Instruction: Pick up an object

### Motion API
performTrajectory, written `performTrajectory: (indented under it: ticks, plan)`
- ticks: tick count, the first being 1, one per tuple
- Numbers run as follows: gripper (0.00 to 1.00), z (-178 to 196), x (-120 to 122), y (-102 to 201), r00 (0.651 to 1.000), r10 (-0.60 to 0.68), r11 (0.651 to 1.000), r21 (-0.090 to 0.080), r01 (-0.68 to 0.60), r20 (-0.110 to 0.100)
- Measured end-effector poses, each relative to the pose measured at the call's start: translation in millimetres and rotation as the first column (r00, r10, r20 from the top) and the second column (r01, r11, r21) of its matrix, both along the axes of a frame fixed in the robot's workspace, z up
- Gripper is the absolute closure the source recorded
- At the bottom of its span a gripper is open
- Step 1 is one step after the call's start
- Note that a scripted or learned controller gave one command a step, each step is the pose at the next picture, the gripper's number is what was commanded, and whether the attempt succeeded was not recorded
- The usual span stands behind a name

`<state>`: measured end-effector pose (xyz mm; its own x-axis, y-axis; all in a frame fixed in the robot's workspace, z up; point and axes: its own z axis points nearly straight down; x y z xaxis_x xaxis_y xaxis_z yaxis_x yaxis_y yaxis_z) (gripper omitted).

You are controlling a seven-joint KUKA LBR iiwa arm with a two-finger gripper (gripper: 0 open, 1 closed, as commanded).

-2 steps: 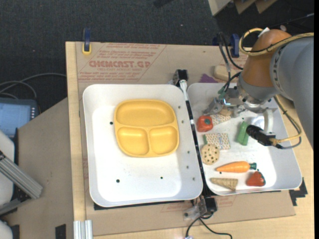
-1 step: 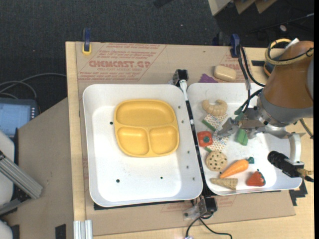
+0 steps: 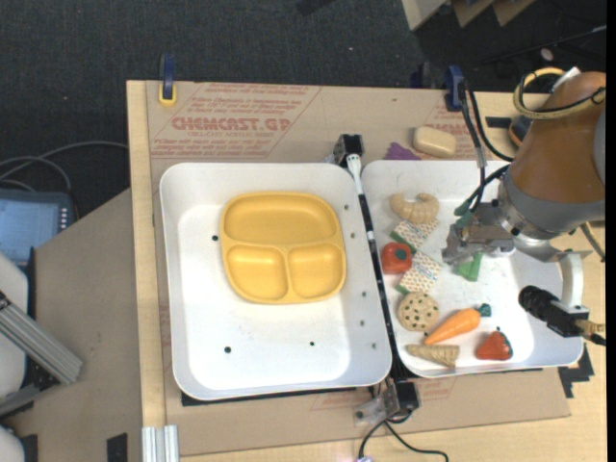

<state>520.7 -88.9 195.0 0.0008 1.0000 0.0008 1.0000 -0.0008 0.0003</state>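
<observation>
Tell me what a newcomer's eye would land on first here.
First the yellow three-compartment plastic plate, alone in the left white bin. Then the toy food in the right white bin, chiefly the orange carrot and red tomato. The grey arm's gripper hangs over that bin.

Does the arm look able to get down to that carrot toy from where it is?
Probably yes. The carrot lies uncovered in the right bin, just nearer the camera than the tool, though a cookie and a strawberry crowd it.
</observation>
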Motion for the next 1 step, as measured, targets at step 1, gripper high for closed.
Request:
performTrajectory:
  ticks: [1]
  plan:
    - [1.00,76.2,12.6,-51.8,1.000,-0.003,1.000,-0.006,0.003,0.010]
